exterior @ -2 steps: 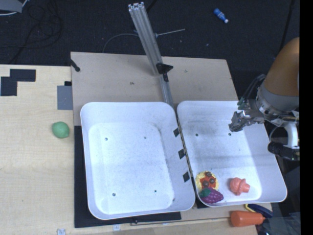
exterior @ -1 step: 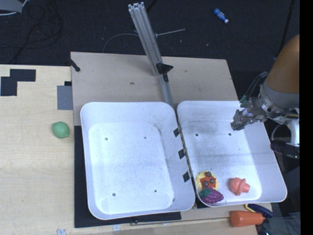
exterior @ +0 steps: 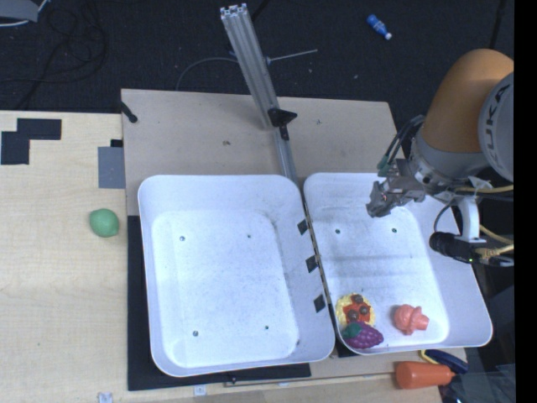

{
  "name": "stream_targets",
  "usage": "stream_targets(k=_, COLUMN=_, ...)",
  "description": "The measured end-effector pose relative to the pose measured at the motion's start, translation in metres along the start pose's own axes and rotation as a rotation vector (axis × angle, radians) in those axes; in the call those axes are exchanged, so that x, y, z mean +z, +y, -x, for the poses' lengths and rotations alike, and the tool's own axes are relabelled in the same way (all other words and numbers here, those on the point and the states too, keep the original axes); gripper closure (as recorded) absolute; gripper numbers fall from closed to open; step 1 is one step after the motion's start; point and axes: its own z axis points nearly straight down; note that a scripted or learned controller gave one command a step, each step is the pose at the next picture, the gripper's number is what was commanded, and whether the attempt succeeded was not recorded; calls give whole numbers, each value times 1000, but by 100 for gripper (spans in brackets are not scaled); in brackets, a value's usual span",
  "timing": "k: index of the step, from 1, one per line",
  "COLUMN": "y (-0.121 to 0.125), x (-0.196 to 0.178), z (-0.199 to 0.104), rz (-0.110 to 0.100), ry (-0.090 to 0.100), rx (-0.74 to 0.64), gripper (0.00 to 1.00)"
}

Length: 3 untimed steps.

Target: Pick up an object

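the gripper [exterior: 384, 201] hovers over the right bin's [exterior: 436, 250] upper part, jaws' state i cannot tell; it should drop squarely over the pink toy [exterior: 409, 318] at lower right.

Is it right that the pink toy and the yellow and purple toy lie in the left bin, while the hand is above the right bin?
Not quite. The camera view shows the pink toy and the yellow and purple toy in the right bin, at its near end, not the left bin. The hand is indeed above the right bin.
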Motion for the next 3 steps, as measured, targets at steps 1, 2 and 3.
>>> stream_targets(k=1, y=13, x=6, z=-49, rz=0, ry=0, rx=0, gripper=100)
stream_targets(k=2, y=22, x=9, z=-103, rz=0, ry=0, rx=0, gripper=100)
stream_targets(k=3, y=27, x=-7, z=-161, rz=2, ry=0, rx=0, gripper=100)
